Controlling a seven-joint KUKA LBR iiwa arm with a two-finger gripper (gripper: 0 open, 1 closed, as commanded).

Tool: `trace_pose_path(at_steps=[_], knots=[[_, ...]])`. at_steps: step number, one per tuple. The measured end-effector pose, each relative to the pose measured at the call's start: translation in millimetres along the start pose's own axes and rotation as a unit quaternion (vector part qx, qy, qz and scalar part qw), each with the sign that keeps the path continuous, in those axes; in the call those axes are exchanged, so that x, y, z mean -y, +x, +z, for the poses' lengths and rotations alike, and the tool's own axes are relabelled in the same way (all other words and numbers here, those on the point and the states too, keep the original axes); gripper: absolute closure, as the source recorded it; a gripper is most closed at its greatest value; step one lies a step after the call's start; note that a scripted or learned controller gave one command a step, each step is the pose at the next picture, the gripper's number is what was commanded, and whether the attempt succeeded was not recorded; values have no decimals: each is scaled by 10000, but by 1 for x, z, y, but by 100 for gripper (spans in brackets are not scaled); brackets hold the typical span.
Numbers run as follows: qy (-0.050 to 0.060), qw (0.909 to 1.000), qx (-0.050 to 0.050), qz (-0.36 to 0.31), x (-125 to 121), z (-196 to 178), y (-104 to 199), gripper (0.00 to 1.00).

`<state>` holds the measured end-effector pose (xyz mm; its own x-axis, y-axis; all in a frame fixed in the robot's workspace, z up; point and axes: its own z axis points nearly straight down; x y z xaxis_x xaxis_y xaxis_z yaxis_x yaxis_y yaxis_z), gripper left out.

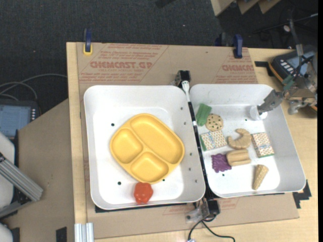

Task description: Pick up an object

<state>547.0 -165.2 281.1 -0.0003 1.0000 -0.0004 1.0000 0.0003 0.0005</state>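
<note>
The gripper hangs over the upper right part of the right bin, and whether its jaws stand wide or narrow I cannot tell at this size. Just at its tip lies a small pale round object, too blurred to name. Nothing shows between the fingers.

Below and left of the gripper, well within reach, the toy foods cluster: a croissant, a patterned carton, a bread roll, an ice-cream cone, purple grapes, a cookie, a green piece and a cracker box.

The cone probably suits best: it lies apart from its neighbours, tan and tapered, so the fingers should straddle its narrow width and descend squarely before closing.
</note>
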Motion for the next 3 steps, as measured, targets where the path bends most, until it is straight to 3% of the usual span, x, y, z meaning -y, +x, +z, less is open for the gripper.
trace_pose_path(at_steps=[1, 2, 3], knots=[[-48, 10000, 40, 2, -8, 197, -24, 0], [-91, 9999, 49, 4, -11, 178, -24, 100], [-29, 10000, -10, -40, -19, 129, 55, 100]])
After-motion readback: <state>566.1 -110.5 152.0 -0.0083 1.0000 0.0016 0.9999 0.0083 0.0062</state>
